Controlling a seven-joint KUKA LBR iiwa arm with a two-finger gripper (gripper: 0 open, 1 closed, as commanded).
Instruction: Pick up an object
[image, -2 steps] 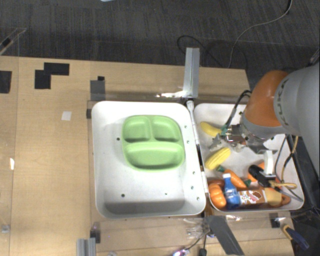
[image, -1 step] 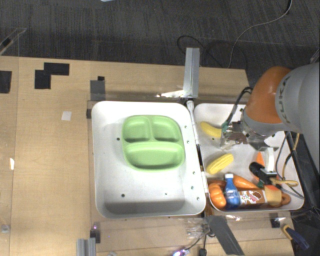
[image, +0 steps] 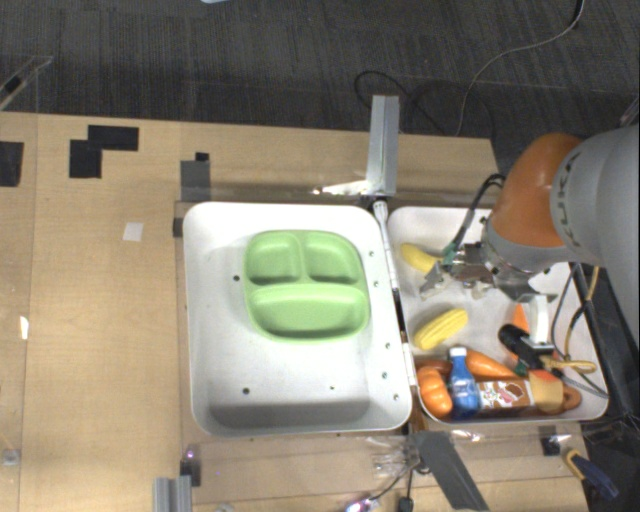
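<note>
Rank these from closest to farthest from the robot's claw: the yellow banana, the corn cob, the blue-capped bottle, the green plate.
From the gripper:
1. Yellow banana, just left of it.
2. Corn cob, below it.
3. Blue-capped bottle, right bin's lower edge.
4. Green plate, in the left bin.

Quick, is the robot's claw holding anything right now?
Gripper: over the right bin, between the banana and the corn. Nothing seen between its fingers; open or shut cannot be told.
</note>
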